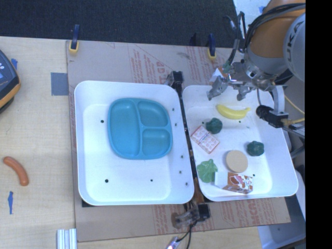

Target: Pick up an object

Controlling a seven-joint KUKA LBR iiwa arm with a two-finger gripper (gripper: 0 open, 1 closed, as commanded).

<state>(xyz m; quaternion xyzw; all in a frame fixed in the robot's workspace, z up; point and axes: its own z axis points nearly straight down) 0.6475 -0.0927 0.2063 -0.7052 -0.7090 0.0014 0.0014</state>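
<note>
My gripper (pixel 229 91) hangs over the far end of the right bin (pixel 290 175), its two fingers spread apart with nothing between them. A yellow banana (pixel 232 111) lies just below the fingertips. Nearer the front of that bin are a dark green broccoli piece (pixel 213 125), a second dark green piece (pixel 254 148), a pink-and-white packet (pixel 205 139), a tan round cookie (pixel 236 161), a light green leafy piece (pixel 207 170) and a red-and-white packet (pixel 239 182).
The left bin (pixel 85 139) holds a blue divided plate (pixel 140 128). An orange sausage (pixel 16 170) lies on the bench at the far left. A dark device (pixel 6 82) sits at the left edge. Clamps hold the cardboard at the back.
</note>
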